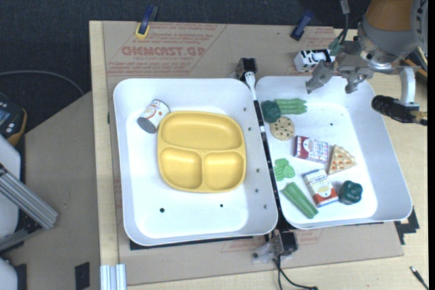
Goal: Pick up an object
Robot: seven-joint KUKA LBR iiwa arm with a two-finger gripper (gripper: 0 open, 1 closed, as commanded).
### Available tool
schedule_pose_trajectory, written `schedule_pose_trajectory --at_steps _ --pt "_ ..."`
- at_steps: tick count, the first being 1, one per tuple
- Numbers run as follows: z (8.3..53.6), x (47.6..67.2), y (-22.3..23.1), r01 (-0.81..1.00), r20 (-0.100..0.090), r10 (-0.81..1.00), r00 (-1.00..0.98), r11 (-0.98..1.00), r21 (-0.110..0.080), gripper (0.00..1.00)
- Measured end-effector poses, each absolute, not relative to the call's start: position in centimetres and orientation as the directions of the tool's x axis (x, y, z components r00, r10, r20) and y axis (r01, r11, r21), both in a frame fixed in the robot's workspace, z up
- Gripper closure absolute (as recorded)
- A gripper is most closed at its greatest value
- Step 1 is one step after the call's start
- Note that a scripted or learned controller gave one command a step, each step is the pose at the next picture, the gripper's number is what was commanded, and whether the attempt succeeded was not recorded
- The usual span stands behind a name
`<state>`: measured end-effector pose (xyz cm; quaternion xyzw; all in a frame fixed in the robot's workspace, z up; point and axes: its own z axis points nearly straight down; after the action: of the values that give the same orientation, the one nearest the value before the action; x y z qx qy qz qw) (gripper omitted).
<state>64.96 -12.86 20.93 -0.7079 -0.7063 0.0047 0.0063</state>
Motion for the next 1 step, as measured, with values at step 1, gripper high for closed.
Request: schedule_pose_trajectory --at_steps 1 --pt "21.82 65.25 -12.87 1.0 0.0 1.0 0.0 0.0 -0.001 0.0"
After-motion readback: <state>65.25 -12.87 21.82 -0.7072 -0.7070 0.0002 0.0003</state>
